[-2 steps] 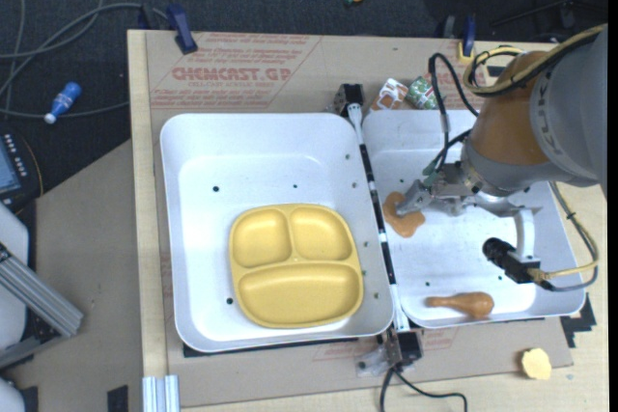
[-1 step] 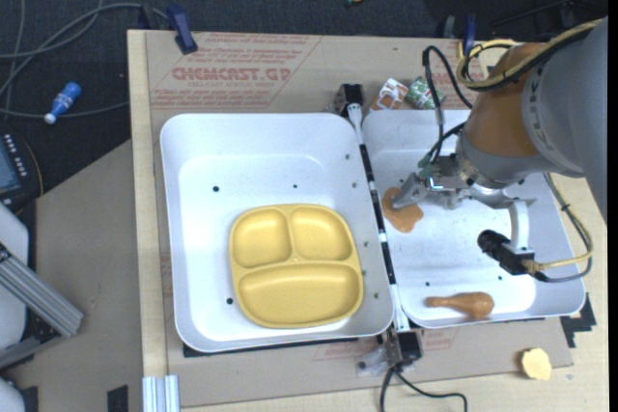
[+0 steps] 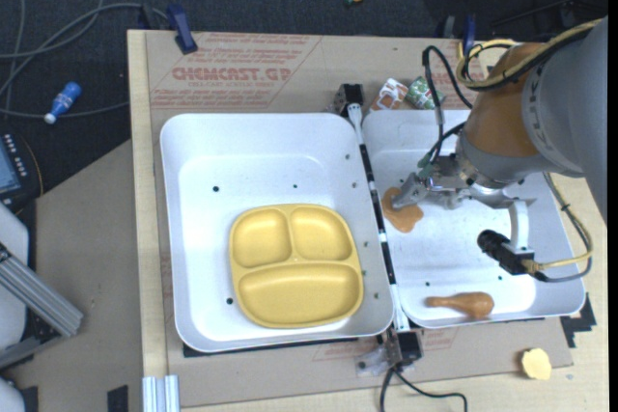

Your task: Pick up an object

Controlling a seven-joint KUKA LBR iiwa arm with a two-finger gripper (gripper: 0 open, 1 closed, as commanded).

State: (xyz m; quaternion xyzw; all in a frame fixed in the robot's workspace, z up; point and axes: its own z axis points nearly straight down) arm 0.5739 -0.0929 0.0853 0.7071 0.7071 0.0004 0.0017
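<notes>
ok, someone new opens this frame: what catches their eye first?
The large yellow divided plate in the left bin stands out most. Next is the grey and orange arm over the right bin, with its pincer low beside a tan-brown lump near that bin's left wall. A brown drumstick-shaped toy lies by the right bin's front edge.

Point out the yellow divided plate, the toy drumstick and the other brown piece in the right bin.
yellow divided plate [image 3: 294, 265], camera view, its middle.
toy drumstick [image 3: 471, 305], camera view, its thick end.
brown piece [image 3: 403, 216], camera view, its rounded body.
</notes>
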